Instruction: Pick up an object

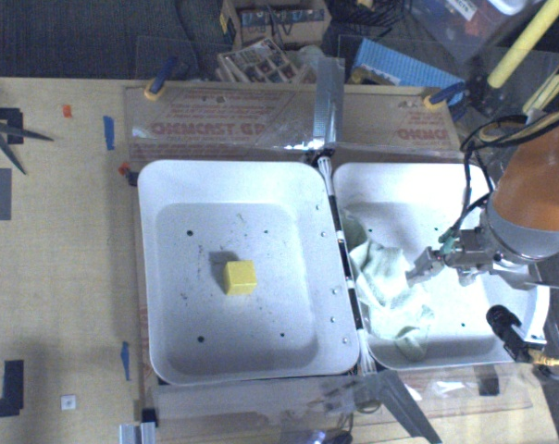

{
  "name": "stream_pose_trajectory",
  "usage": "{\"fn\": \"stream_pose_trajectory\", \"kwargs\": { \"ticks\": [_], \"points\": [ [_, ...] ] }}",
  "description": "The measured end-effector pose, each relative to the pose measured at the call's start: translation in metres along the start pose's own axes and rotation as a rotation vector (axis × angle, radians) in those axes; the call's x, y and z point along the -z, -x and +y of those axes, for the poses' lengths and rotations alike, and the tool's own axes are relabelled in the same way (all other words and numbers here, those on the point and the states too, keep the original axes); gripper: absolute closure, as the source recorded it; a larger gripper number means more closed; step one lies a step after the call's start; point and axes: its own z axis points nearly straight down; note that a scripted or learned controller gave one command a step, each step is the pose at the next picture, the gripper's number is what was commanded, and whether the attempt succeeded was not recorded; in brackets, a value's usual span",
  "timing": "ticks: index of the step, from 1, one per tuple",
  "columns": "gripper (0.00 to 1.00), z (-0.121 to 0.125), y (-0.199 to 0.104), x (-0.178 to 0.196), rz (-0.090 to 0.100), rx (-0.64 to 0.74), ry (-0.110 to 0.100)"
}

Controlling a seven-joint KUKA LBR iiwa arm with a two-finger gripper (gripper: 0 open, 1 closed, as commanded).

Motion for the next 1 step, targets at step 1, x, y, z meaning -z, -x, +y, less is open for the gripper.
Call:
{"fn": "stream_pose_trajectory", "kwargs": {
  "ticks": [1],
  "points": [
    [0.00,-0.0105,0.0059,0.0202,-0.002,0.172,0.005]
  ]
}}
